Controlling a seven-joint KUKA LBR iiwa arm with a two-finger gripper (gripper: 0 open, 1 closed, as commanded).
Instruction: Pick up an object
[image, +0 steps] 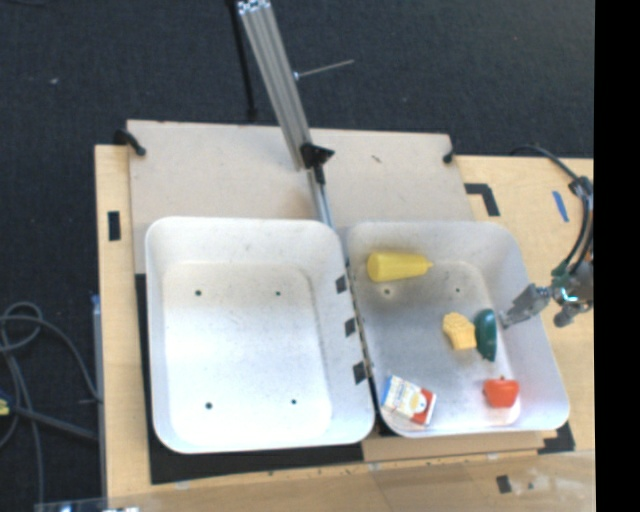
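The claw (545, 300) sits at the right bin's (535, 265) right rim, seemingly gripping nothing; whether it is released or clenched I cannot tell. Just beside it in the bin lie a green object (486, 335) and a yellow block (459, 331).

The right bin (520, 262) holds 5 objects; the left bin (160, 240) lies touching beside it.
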